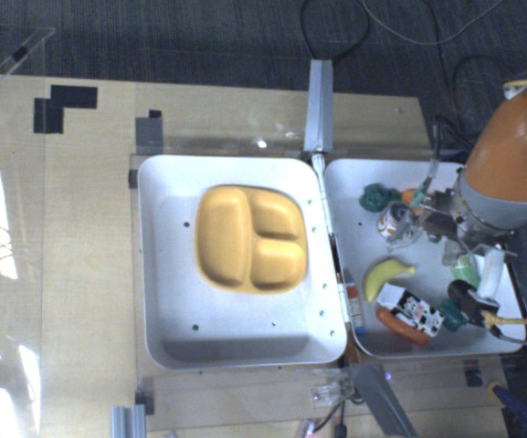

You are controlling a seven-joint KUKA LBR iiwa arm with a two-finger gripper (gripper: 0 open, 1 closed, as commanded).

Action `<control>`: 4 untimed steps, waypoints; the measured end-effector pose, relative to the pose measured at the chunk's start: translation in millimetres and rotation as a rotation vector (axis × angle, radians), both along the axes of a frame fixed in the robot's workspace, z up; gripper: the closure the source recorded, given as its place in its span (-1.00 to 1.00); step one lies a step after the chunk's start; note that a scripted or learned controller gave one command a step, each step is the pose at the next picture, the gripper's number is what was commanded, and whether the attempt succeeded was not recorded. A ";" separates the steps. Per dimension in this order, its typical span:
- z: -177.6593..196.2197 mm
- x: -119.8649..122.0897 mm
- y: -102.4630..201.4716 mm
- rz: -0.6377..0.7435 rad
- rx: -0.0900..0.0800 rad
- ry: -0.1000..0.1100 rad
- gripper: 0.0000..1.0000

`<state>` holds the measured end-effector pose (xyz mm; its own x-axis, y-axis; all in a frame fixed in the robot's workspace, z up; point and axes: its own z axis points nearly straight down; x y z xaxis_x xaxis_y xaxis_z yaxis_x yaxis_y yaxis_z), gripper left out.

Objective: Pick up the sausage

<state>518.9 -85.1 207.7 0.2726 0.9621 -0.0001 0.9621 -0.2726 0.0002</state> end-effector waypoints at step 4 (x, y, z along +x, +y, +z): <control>-26.0 -30.8 78.0 0.167 0.001 0.001 -1.00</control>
<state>488.1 -7.1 181.7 0.1089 0.9940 0.0001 0.9940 -0.1089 -0.0012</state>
